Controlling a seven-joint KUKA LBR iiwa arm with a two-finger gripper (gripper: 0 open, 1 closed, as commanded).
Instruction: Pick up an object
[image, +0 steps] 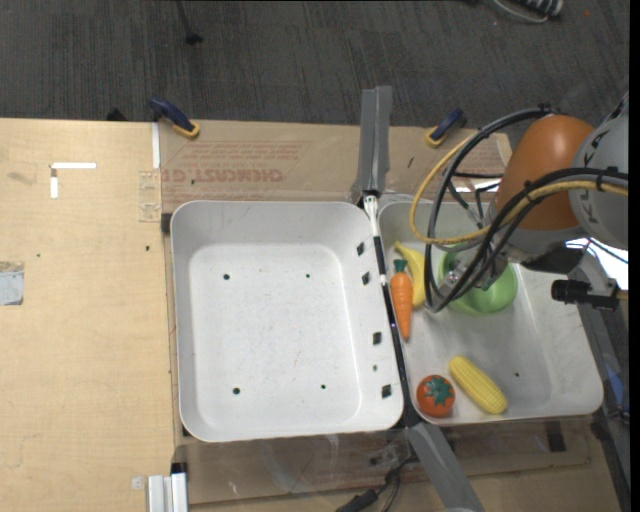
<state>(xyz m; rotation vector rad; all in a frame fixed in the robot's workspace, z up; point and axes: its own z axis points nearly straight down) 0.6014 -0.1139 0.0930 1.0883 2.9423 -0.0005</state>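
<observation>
White plastic makes up both shallow bins on your wooden worktop (80, 300): the left bin (200, 400) sits beside the right bin (560, 360), with a dark divider running between them. Your arm (545, 170), grey with its orange band, comes in from the right and dips over the far part of the right bin, cables looping around it. The claw (462, 278) sits low there, right against a green rounded object (495, 290); cables and the wrist cover it, so you cannot tell how wide it stands or whether it has hold of anything.

Along the right bin's left wall you have an orange carrot (401, 300) with a green top, lying lengthwise, and a yellow banana-like piece (412, 265) just beside it, partly behind the cables. Nearer the front edge lie a red tomato (435, 395) with a green stalk and, just to its right, a yellow corn cob (477, 385), tilted. Two blue-and-orange clamps (172, 115) grip the worktop's far edge
</observation>
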